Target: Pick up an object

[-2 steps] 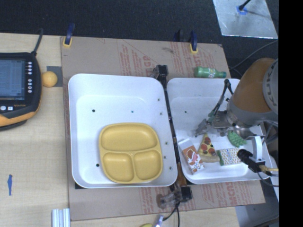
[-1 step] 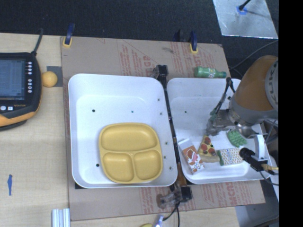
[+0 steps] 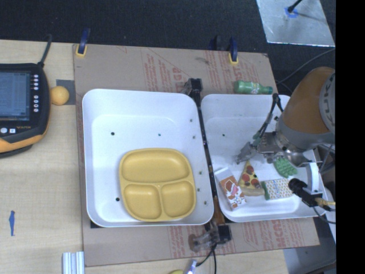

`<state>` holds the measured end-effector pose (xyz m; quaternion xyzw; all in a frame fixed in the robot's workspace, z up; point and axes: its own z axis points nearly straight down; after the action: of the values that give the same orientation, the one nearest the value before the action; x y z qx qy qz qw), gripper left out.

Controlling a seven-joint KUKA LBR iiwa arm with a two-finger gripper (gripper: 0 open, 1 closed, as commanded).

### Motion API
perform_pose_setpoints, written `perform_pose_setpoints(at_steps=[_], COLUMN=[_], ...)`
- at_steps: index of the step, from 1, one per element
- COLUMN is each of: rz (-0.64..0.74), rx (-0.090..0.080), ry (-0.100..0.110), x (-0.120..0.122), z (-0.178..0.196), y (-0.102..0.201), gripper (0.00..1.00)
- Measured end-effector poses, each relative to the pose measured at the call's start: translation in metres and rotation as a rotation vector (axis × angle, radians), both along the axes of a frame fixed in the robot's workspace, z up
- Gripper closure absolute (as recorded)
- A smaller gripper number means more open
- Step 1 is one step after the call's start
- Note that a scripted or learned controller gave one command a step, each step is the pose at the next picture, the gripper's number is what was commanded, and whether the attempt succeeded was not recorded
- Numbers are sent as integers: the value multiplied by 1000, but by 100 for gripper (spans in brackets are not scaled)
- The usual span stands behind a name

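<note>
My end effector point(image 3: 249, 152) hangs low over the right bin point(image 3: 228, 110); I cannot tell its state from here. Just beside it lie a pizza slice point(image 3: 248, 176), a small carton point(image 3: 232, 192), a patterned box point(image 3: 278, 188) and a green piece point(image 3: 284, 166). The left bin point(image 3: 137, 104) holds a yellow divided tray point(image 3: 157, 182).

Wooden bench point(image 3: 34, 210) — dark carpet point(image 3: 142, 10)
</note>
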<state>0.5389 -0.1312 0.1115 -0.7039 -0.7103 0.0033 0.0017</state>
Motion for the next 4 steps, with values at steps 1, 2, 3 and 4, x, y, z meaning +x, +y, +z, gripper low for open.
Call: perform_pose_setpoints(at_steps=[1,2,3,4], rz=[-8,-5,-5,-4], rx=[2,3,3,2], ry=[-7,-3,-4,-8], x=[39,-52,39,45], z=[134,42,-15,145], y=[-67,-81,-80,-48], gripper=[0,0,0,0])
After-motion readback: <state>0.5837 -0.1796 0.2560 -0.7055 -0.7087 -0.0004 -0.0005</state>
